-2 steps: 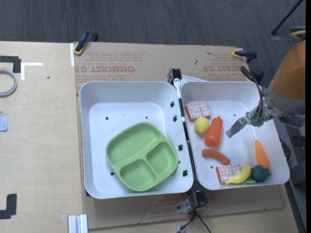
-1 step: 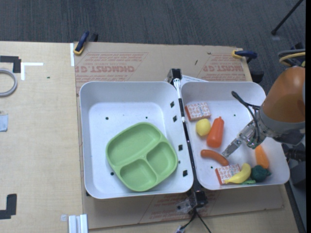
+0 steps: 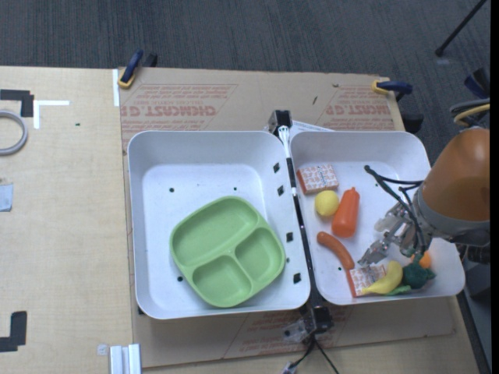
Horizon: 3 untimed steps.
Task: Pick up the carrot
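carrot (image 3: 423,260) position: far right of the right bin (image 3: 366,142), close to the bin's 4 o'clock corner. only a small orange patch shows, with dark green leafy tops (image 3: 418,277) just below it. most of its body is hidden behind the gripper, so its long axis cannot be read with confidence.

gripper (image 3: 383,249) position: low inside the right bin, the metal linkage running from the wrist at 3 o'clock down toward 8 o'clock. the fingertips sit just above a small red-edged packet (image 3: 363,277) and the stem end of a banana (image 3: 386,280).

key relation: judged from this view, the carrot lies at roughly 3 to 4 o'clock from the fingertips, near, tucked under the wrist side of the tool. the tips are nearer the banana and packet than the carrot. a pick would seem to call for a shift back toward the arm's own side.

jaw state: cannot tell how far apart they stand; the linkage is cluttered and blurred. nothing is seen held between them.

arm pose: the orange band (image 3: 463,176) fills the 3 o'clock edge, the wrist angled steeply downward into the bin.

other contents: sausage (image 3: 335,249), orange bottle (image 3: 346,212), lemon (image 3: 327,202) and a small box (image 3: 317,178) lie toward 9 to 11 o'clock of the gripper. green divided plate (image 3: 227,251) sits in the left bin (image 3: 195,142).
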Each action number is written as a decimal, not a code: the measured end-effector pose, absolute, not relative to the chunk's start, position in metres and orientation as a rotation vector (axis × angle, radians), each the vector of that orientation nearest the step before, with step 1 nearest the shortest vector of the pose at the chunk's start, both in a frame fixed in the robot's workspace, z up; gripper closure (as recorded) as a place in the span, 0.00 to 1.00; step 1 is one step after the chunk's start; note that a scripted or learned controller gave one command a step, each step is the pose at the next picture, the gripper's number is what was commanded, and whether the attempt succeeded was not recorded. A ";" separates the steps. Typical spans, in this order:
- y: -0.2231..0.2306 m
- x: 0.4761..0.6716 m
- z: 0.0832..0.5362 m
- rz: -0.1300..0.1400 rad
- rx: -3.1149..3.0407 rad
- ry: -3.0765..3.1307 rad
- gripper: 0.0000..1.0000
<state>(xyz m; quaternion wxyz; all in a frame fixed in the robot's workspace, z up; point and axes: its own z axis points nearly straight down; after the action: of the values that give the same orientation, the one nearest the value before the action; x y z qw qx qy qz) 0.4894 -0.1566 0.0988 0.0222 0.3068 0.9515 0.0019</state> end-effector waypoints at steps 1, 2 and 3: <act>-0.208 0.479 0.145 0.000 1.253 2.877 0.00; -0.193 0.524 0.092 0.000 1.315 2.851 0.00; -0.193 0.525 0.102 0.001 1.316 2.847 1.00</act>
<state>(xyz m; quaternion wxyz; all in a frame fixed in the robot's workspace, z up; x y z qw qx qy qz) 0.5245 -0.1927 0.1023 0.0026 0.4197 0.9077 0.0003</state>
